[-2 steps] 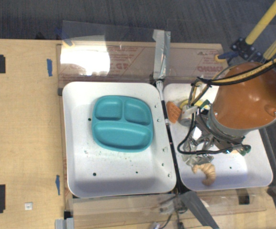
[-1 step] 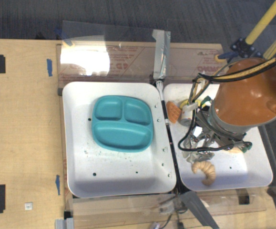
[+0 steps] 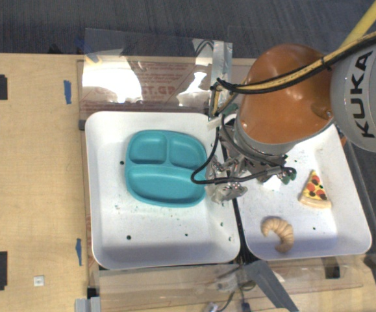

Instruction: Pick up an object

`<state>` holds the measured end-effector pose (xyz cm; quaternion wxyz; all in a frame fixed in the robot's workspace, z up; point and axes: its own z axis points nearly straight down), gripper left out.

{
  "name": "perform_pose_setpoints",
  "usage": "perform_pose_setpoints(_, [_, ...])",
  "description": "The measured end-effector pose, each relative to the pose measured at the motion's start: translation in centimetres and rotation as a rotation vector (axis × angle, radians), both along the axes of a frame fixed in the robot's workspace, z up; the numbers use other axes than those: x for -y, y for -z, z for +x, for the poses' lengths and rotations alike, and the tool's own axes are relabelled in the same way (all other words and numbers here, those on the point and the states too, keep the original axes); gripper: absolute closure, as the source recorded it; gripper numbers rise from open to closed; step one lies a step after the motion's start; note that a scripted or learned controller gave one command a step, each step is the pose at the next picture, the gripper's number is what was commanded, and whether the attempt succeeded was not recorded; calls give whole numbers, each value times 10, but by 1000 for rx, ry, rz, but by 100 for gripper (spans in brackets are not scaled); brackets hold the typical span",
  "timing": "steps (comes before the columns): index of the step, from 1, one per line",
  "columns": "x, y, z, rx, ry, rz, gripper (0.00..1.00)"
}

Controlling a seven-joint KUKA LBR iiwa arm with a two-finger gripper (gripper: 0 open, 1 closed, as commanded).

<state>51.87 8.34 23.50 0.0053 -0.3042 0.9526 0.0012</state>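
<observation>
A teal divided plate (image 3: 165,167) lies in the left bin (image 3: 110,200). In the right bin (image 3: 343,233) a toy pizza slice (image 3: 315,191) rests at the right and a toy croissant (image 3: 278,231) lies near the front. My gripper (image 3: 230,179) hangs under the orange wrist band over the divider between the two bins, right beside the plate's right edge. Its metal parts and cables crowd together, so its fingers are hard to read. I see nothing held in it.
The arm's big orange and grey body (image 3: 291,103) covers the back of the right bin. A clear plastic sheet (image 3: 149,80) lies behind the bins. A wooden bench surface (image 3: 25,174) stretches to the left.
</observation>
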Motion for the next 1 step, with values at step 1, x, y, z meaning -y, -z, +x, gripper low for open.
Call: perform_pose_setpoints(1, [-18,-54,-14,5,-407,-5,100])
